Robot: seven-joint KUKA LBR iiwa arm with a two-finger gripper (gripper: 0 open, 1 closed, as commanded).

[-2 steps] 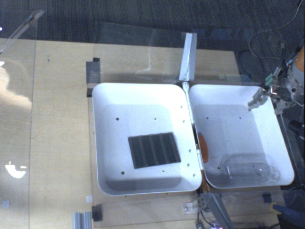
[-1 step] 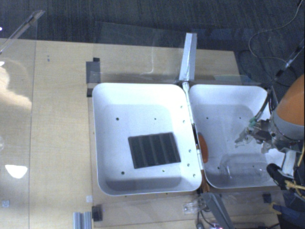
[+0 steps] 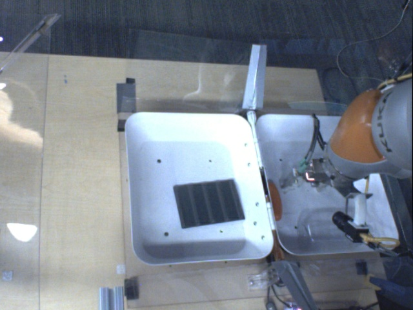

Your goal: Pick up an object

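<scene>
Two bins side by side, the gripper over the right-hand one.
The gripper hangs above the right bin, over the left half of its floor. Just left of the gripper in the view, and a little nearer the bench's front edge, a small oval object lies in the same bin, against the wall it shares with the left bin. Well to the gripper's left, beyond that wall, a slatted mat lies flat on the left bin's floor, toward its front.
</scene>
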